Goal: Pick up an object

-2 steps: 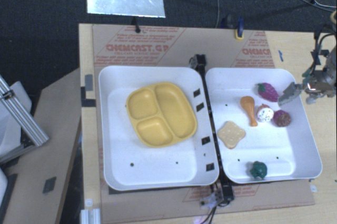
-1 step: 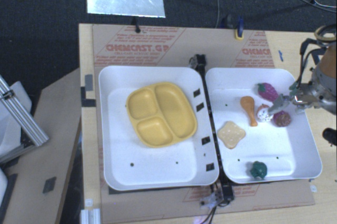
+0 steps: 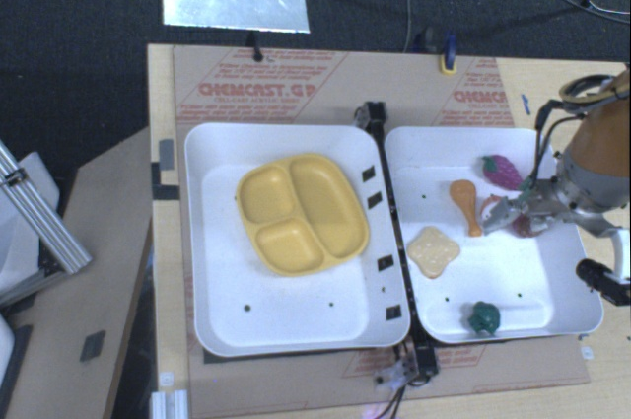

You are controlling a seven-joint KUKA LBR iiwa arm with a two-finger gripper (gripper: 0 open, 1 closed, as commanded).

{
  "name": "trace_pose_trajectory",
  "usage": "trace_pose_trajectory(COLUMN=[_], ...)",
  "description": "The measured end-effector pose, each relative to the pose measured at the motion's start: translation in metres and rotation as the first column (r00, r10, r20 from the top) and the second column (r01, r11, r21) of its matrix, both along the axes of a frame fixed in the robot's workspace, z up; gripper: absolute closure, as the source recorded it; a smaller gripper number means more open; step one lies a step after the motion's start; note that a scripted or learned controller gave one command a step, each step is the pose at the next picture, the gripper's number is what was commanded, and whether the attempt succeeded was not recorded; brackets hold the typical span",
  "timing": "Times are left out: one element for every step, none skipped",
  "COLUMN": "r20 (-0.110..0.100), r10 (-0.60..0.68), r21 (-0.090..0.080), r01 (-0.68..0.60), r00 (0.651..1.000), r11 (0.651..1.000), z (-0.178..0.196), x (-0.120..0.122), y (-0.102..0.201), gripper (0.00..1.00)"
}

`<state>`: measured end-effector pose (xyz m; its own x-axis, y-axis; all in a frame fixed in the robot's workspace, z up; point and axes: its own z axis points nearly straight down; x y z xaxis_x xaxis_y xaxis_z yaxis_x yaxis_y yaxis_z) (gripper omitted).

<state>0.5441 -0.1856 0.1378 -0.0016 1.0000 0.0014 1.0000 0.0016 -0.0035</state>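
Inside left bin [image 3: 212, 240]: yellow tray [image 3: 301, 213].

Count: 2 white bins, left [image 3: 212, 240] and right [image 3: 434, 151]. 1 yellow divided plate [image 3: 301, 212]. 4 small items: orange spoon [image 3: 465, 205], purple toy [image 3: 502, 171], cream piece [image 3: 434, 251], green toy [image 3: 483, 317].

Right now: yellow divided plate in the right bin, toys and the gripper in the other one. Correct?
No. The camera view shows the yellow divided plate in the left bin. The toys, such as the purple toy and green toy, and the gripper are in the right bin.
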Motion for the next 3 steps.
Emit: trace_pose_trajectory(r20=[0.001,0.007,0.008], r10=[-0.001,-0.001,-0.002], r21=[0.0,-0.003,-0.003], r01=[0.001,0.001,0.002], r00=[1.0,1.0,1.0], r11=[1.0,1.0,1.0], z=[-0.052,-0.039,0.014], x=[0.0,0.002,-0.001], y=[0.001,0.0,-0.01], gripper=[0.0,1.0,1.0])
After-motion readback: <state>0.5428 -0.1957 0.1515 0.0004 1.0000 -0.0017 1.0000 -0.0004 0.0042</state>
